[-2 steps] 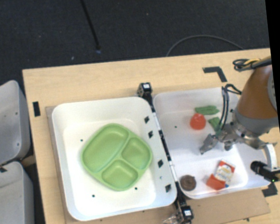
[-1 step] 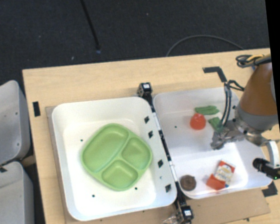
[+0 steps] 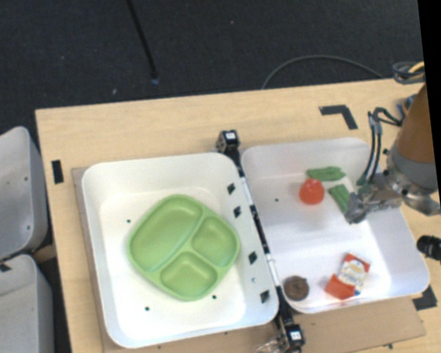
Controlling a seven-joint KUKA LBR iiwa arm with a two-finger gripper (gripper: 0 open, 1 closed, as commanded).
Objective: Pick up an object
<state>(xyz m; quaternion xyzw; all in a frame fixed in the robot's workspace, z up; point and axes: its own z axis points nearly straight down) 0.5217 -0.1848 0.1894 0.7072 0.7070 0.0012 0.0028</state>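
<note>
The right bin [image 3: 290, 235] holds a red ball [image 3: 312, 192], a green pod-shaped piece [image 3: 325, 173] behind it, a green block [image 3: 340, 196] to its right, a brown round object [image 3: 296, 287] at the front left, and a red-and-white packet [image 3: 348, 276] at the front. My gripper [image 3: 356, 210] hangs low at the right side of this bin, right next to the green block's near end. Nothing shows between its tips.
The left bin [image 3: 118, 318] holds a green three-compartment plate [image 3: 183, 246]. A divider with black clips [image 3: 252, 231] runs between the bins. The arm's orange band [image 3: 415, 134] and cables [image 3: 375, 142] stand over the right bin's far right edge.
</note>
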